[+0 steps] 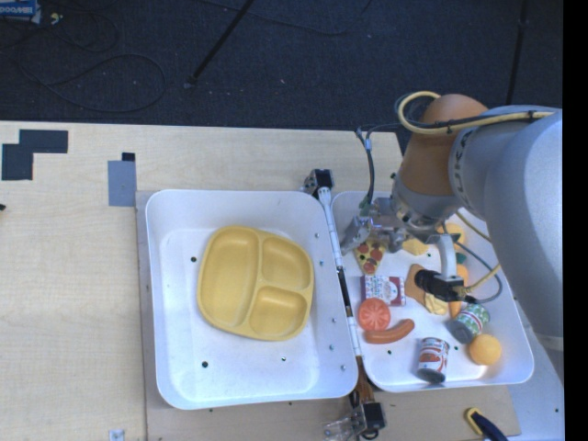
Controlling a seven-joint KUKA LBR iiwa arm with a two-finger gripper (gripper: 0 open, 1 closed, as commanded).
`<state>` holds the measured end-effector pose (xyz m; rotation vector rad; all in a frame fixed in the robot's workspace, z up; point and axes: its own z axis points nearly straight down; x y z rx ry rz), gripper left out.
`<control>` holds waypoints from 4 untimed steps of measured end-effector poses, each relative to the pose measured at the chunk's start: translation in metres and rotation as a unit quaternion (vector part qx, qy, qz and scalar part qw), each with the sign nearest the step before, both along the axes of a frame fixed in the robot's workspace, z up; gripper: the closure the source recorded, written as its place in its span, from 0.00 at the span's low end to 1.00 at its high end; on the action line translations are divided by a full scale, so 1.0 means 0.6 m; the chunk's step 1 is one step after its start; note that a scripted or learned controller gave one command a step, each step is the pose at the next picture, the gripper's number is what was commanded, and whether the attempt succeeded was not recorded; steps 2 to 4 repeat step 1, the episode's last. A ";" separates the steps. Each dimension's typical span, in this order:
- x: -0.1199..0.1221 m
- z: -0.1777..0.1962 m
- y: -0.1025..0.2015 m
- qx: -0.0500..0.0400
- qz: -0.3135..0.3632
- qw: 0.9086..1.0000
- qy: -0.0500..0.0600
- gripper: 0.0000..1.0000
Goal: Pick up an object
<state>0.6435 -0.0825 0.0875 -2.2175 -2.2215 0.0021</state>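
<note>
My gripper (371, 230) hangs over the far left part of the right bin (514, 375), at the end of the grey arm with the orange band. Just below it lies a small pizza slice toy (370, 256). I cannot see anything held between the fingers. Nearer the front lie a red and white carton (384, 289), a red tomato (374, 314), a sausage (389, 332), a small can (432, 357), an orange (485, 348) and a green-labelled can (472, 319). A yellow item (418, 244) is partly hidden under the wrist.
The left bin (170, 356) holds a yellow divided plate (254, 281). A ridge with clamps (336, 274) runs between the two bins. The wooden bench (64, 292) stretches to the left, and the arm covers the right bin's far right side.
</note>
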 end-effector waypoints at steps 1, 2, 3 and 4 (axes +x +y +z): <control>0.000 0.017 -0.001 0.000 -0.001 1.000 0.001 1.00; 0.000 0.017 -0.001 0.000 -0.001 1.000 0.001 1.00; 0.000 0.017 -0.001 0.000 -0.001 1.000 0.001 1.00; 0.000 0.017 -0.001 0.000 -0.001 1.000 0.001 1.00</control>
